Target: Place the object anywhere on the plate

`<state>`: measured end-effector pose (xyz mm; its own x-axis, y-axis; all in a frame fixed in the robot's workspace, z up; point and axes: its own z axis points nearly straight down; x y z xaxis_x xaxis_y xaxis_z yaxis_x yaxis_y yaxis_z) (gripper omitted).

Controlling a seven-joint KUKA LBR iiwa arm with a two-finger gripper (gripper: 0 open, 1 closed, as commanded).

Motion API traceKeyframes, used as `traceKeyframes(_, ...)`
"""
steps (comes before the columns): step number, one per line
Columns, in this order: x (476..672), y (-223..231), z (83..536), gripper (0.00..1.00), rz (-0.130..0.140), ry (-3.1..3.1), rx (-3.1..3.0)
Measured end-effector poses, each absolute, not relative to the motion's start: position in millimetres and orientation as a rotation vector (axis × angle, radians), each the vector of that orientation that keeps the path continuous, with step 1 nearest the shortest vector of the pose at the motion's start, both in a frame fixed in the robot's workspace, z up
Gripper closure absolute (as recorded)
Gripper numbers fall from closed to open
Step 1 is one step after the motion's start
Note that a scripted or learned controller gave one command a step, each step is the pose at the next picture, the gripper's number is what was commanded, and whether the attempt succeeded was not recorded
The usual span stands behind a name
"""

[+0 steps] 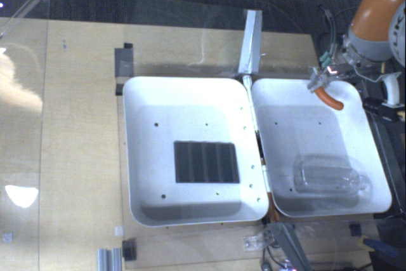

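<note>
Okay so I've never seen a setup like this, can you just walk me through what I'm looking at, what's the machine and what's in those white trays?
One camera looks down at a slant on a wooden bench. On it sit two shallow white trays: the left bin and the right bin. The grey and orange shape at the upper right is a robot arm, ending in a gripper over the right bin's far corner. A small orange-red object sits right at its tip; I cannot tell whether it is gripped. A dark ridged rectangle, probably the plate, lies in the left bin. A clear plastic bottle lies on its side in the right bin.
</note>
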<state>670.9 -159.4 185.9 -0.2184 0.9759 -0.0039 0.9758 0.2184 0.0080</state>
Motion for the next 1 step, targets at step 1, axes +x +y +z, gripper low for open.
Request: traceKeyframes(1,670.3,-107.3,297.1,1.00,0.009,2.348,2.075)
